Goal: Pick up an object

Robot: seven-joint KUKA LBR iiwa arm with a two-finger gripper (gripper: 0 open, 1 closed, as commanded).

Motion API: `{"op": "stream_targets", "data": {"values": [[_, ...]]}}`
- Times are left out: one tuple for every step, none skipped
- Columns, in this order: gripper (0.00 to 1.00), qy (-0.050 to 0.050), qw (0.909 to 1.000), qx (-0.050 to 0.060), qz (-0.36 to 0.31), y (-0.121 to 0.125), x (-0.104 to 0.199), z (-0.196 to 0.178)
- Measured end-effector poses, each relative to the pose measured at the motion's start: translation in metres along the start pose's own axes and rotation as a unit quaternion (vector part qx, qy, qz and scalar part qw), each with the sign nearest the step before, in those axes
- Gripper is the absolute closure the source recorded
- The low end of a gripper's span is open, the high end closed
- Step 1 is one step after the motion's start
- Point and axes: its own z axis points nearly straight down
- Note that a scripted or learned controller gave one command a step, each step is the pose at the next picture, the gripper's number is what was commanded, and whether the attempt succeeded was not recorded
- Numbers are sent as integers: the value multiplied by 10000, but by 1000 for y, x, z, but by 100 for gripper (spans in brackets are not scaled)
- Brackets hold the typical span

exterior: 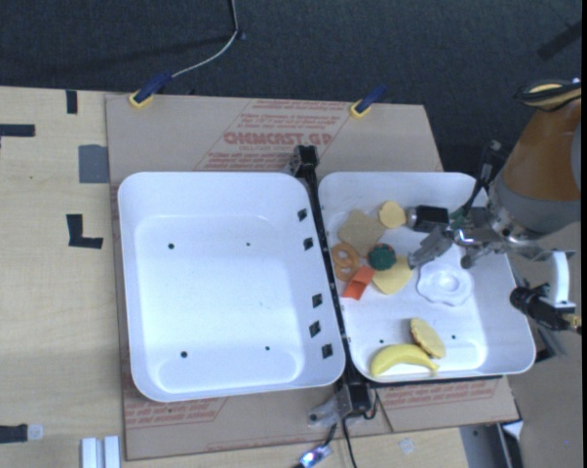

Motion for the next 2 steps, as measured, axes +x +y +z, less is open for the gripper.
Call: {"op": "stream_targets", "data": {"values": [[0,-7,10000,14,-14,60,13,110],[0,-8,10000,-19,-11,100,3,104]]}}
